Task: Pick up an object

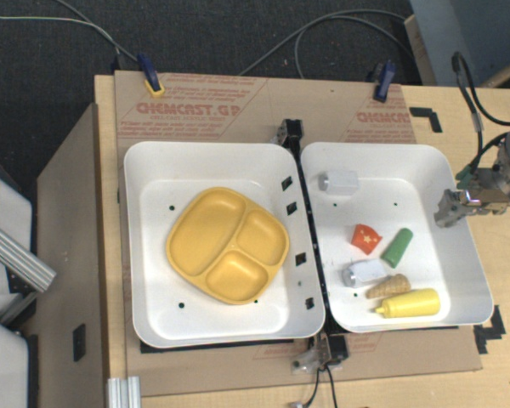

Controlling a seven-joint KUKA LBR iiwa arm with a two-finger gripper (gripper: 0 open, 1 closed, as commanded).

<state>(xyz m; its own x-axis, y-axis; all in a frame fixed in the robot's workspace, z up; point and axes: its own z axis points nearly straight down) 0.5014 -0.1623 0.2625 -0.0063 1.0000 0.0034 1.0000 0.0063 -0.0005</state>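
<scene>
The right bin (433, 164) holds several small objects. A pale grey block (339, 180) lies near its back left. Toward the front sit a red piece (365, 238), a green cylinder (398, 247), a silvery grey object (365, 272), a tan cone-like piece (388, 286) and a yellow bottle (408, 303) lying on its side. My gripper (459, 204) hangs at the right bin's right rim, well apart from all of these objects, with nothing seen in it.
A yellow divided plate (228, 245) fills the middle of the left bin (144, 228). A black divider with clips (304, 228) runs between the bins. Cables and two clamps (152, 79) lie at the back of the cardboard base.
</scene>
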